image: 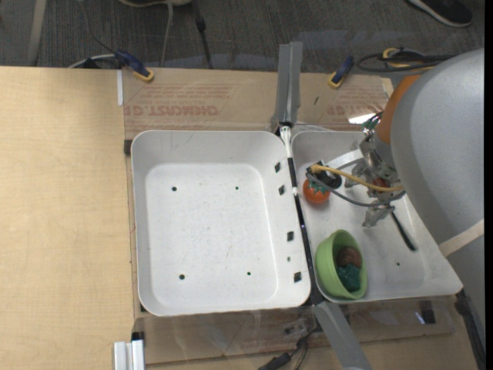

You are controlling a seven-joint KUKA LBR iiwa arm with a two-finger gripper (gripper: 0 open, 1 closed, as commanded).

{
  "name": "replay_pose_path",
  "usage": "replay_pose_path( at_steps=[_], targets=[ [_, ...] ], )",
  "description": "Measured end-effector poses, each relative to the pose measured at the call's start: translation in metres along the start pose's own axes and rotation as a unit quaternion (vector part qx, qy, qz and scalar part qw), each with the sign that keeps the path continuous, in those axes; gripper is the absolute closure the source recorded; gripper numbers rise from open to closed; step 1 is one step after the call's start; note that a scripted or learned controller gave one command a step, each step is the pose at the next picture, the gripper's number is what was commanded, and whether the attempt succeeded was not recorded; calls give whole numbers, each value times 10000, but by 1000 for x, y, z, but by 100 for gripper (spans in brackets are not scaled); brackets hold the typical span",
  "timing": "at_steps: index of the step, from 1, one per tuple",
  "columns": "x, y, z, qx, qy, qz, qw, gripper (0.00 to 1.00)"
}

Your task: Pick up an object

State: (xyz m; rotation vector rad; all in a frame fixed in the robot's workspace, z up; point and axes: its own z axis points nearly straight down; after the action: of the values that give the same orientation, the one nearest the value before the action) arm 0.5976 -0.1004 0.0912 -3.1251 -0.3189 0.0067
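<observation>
Arm sits closest to the lens, its grey bulk over the right side of the right bin. Gripper hangs low in that bin. We cannot tell whether it is released or clenched, and we see nothing held.

Just beside it, on the view's right, a thin black stick lies on the bin floor, long axis slanting from upper left to lower right. Orange ball sits near, toward the view's left, by the bin wall. Green bowl rests further out, at the near-left corner.

Our judgement: the stick is the closest candidate, to be grasped across its long axis. The ball would need a leftward shift.
</observation>
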Motion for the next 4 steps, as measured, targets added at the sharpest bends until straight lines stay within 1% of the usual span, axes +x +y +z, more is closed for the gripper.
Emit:
replay_pose_path(
  at_steps=[1, 2, 3, 4],
  targets=[
    [-93, -25, 1, 9, -2, -312, 9995, 0],
    [-12, 15, -81, -4, 7, -703, 9975, 0],
    [-75, -4, 1, 8, 0, -608, 9982, 0],
    [0, 20, 0, 0, 1, -56, 10000, 0]
  ],
)
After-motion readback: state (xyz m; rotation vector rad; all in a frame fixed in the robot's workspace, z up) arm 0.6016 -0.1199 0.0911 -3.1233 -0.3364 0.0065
